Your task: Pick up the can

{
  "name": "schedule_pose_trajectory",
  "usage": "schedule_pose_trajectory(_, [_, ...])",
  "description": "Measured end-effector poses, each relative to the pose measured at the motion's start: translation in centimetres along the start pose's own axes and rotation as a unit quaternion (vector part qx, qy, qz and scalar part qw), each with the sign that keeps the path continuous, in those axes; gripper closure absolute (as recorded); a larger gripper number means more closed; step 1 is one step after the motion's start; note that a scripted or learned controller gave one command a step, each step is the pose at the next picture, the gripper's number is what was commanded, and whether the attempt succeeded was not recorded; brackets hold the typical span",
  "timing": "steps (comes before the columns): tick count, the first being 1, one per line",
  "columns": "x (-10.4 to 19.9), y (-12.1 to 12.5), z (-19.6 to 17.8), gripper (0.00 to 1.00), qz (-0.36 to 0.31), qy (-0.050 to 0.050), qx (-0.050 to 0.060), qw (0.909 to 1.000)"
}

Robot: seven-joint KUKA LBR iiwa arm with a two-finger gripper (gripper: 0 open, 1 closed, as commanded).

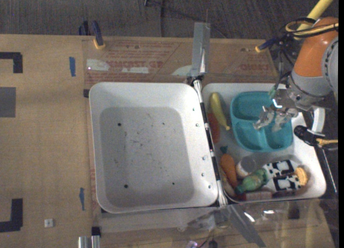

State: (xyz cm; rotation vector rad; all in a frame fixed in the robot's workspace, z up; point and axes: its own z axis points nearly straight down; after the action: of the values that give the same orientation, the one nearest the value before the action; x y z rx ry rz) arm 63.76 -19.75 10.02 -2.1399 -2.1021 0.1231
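Note:
The can (pixel 248 164) is a small grey cylinder standing in the right bin (pixel 319 173), just below the teal divided tray (pixel 244 114) and beside the carrot (pixel 228 167). My gripper (pixel 272 121) hangs over the teal tray, up and to the right of the can and well apart from it. Its two fingers (pixel 264 120) stand open with nothing between them. The grey and orange arm comes in from the upper right.
A yellow banana (pixel 217 108) and a red item lie along the right bin's left wall. A green bottle (pixel 253 181), a cow-patterned toy (pixel 280 174) and other small things crowd the can. The left bin (pixel 102 114) adjoins across a metal divider.

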Motion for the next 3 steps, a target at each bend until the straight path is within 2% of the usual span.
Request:
schedule_pose_trajectory(1, [-0.6,1.9,-6.4,1.00,0.008,-0.010,-0.075,0.9971])
schedule_pose_trajectory(2, [0.1,-1.5,-27.0,1.00,0.112,-0.012,-0.082,0.9903])
schedule_pose_trajectory(3, [-0.3,0.5,-16.2,1.00,0.168,-0.007,-0.080,0.9825])
